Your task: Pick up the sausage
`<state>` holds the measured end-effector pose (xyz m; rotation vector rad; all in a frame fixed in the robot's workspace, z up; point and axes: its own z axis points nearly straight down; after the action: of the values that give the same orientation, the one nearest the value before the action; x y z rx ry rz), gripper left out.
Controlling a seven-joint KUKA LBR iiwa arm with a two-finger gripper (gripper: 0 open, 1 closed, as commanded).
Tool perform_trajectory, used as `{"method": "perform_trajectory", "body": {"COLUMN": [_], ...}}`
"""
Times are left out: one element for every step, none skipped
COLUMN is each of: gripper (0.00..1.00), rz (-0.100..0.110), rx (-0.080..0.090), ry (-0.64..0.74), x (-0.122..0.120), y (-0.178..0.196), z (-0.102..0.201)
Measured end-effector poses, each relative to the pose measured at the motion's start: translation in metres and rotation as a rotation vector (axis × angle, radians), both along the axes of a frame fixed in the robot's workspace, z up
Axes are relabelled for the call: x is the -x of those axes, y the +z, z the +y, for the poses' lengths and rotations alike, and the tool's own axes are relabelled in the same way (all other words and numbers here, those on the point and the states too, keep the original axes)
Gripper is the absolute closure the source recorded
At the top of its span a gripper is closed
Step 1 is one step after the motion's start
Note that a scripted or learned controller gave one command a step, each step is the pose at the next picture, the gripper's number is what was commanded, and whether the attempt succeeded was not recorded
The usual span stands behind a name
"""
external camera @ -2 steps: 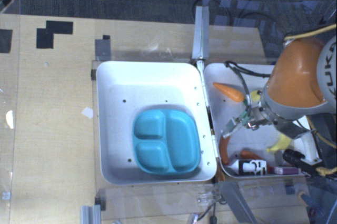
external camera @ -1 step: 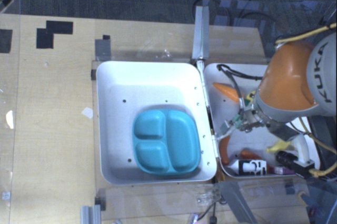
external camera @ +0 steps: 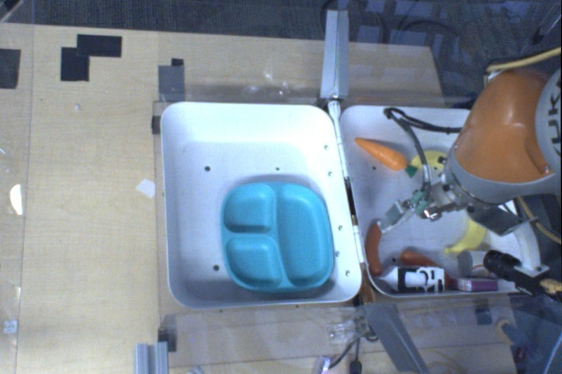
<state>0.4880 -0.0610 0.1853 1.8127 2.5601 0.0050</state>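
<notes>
The sausage [external camera: 373,246] is a reddish-brown link lying upright along the left wall of the right bin [external camera: 355,128], near its front corner. My gripper [external camera: 411,207] hangs over the middle of that bin, a little up and to the right of the sausage and apart from it. Nothing is visibly held. The orange band of the arm [external camera: 502,135] covers the bin's right side.
The right bin also holds a carrot [external camera: 383,154], a yellow banana [external camera: 471,237], a yellow-green item [external camera: 432,161], a second reddish piece [external camera: 420,258], a black bottle [external camera: 423,279] and a purple item [external camera: 479,284]. A blue divided plate [external camera: 277,236] lies in the left bin [external camera: 202,144].
</notes>
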Motion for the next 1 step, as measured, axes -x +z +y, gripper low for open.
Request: {"method": "perform_trajectory", "body": {"gripper": [0.00], "rz": [0.001], "rx": [0.000], "ry": [0.056], "x": [0.0000], "y": [-0.0007], "z": [0.0762]}}
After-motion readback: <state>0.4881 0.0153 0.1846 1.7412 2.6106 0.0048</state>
